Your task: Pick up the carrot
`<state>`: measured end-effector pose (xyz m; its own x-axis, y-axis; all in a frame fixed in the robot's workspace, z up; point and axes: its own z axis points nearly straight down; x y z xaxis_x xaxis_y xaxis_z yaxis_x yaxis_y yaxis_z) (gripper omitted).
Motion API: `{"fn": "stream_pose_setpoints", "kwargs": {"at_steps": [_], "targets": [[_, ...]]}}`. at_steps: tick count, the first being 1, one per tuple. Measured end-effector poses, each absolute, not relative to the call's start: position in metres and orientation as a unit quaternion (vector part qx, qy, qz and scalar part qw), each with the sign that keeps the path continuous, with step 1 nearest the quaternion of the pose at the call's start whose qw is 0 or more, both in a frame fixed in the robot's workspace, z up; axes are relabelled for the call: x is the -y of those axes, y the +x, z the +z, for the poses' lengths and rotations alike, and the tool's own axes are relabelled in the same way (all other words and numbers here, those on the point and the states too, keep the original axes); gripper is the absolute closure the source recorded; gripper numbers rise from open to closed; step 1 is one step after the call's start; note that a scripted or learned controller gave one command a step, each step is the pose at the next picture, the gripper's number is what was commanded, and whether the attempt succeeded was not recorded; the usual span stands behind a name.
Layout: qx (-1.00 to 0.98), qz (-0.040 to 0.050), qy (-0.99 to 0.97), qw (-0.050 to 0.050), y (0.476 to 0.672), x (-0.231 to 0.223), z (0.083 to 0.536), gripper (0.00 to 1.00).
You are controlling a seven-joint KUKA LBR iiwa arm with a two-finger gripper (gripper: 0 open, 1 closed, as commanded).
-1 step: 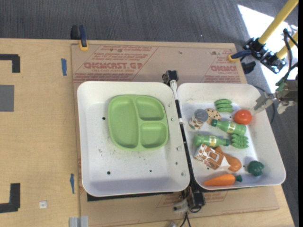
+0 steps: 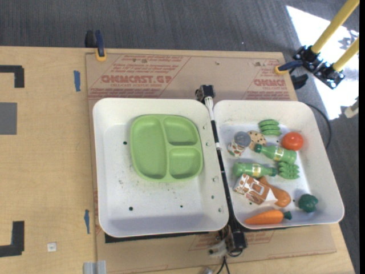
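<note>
- Locate the carrot (image 2: pixel 266 217) first. It lies on its side along the lower edge of the right bin (image 2: pixel 322 153), orange body pointing toward the frame's left, green stalk end toward the right.
- Note the dark green vegetable (image 2: pixel 308 202) in the bin's lower right corner, near the carrot's stalk end but apart from it.
- Just above the carrot you see a brown-and-white patterned piece (image 2: pixel 252 188) with an orange piece (image 2: pixel 280 197) touching its right side.
- Moving up the frame, find two green bottle-shaped items (image 2: pixel 254 169) (image 2: pixel 272 151), a green ridged item (image 2: pixel 288 170) at right, and a red tomato (image 2: pixel 292 141) near the bin's right wall.
- Toward the bin's top you see a grey disc (image 2: pixel 242 138), a speckled cookie-like piece (image 2: pixel 256 138), and a green ribbed vegetable (image 2: pixel 269 127).
- In the left bin (image 2: pixel 114 210), a green divided plate (image 2: pixel 166 147) rests flat in the upper half.
- Both bins touch along the centre seam and sit on a cardboard sheet (image 2: pixel 188 73) on the bench (image 2: pixel 40 153).
- Treat the claw's state as undetermined: you cannot tell it from this view.
</note>
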<state>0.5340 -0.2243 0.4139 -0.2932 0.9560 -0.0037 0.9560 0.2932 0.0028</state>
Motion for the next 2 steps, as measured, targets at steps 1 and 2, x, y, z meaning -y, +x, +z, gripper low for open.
{"fn": "stream_pose_setpoints", "kwargs": {"at_steps": [1,2], "targets": [[-0.864,0.0005,0.504,0.003,0.633,0.223,0.412,0.00],[-0.864,0.0003,0.504,0.007,0.634,0.223,0.424,1.00]]}}
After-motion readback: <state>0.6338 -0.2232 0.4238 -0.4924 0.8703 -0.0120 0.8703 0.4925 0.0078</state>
